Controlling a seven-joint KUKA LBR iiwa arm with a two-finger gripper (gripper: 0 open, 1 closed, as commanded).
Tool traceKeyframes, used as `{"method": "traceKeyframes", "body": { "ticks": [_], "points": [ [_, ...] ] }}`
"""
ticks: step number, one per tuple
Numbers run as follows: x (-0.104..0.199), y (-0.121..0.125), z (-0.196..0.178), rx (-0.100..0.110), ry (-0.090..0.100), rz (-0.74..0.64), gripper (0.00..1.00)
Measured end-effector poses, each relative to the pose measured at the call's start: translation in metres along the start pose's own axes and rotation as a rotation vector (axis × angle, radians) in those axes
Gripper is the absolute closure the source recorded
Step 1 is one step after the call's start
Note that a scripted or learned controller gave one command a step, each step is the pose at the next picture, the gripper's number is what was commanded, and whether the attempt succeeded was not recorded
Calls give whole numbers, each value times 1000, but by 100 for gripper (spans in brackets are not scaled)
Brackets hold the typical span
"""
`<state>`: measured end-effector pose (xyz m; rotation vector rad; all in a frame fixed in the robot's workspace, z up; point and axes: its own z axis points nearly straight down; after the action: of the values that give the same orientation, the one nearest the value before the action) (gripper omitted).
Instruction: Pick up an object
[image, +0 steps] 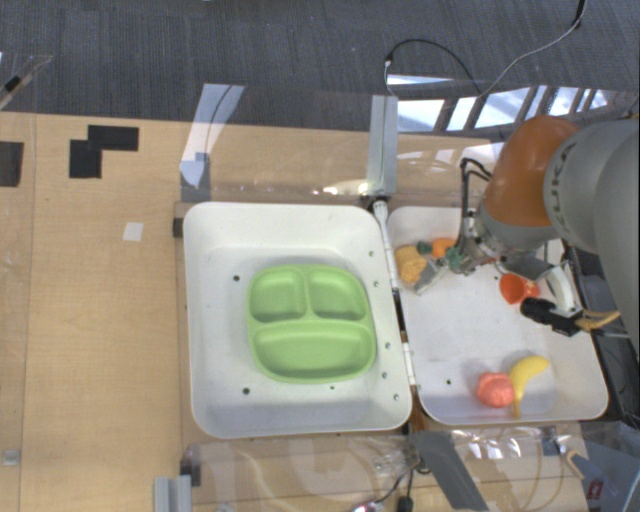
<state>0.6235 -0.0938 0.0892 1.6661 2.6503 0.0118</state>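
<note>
My gripper (432, 270) is low in the right bin's (450, 330) back left corner, reaching in from the grey and orange arm (545, 185). It sits right beside a tan, lumpy food piece (409, 262) against the bin's left wall, and a small orange piece (441, 245) lies just behind it. I cannot make out whether anything is between its tips. An orange cup-like piece (514, 289) lies to the right of the gripper. A yellow banana (530, 371) and a pink-red round fruit (493, 389) rest together near the front right of that bin.
The left bin (215, 300) holds a green three-compartment plate (311, 322) in its middle. A raised divider (395, 300) separates the two bins. Black cables trail off the arm by the right bin's right wall (560, 318).
</note>
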Motion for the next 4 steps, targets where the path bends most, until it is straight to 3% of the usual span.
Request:
{"method": "traceKeyframes", "body": {
  "ticks": [1,2,3,4],
  "points": [
    [-21,28,3,58,39,130,0],
    [-32,28,4,47,33,284,0],
    [-81,13,-45,6,0,310,0],
    [-25,9,-54,6,2,384,0]
  ]
}}
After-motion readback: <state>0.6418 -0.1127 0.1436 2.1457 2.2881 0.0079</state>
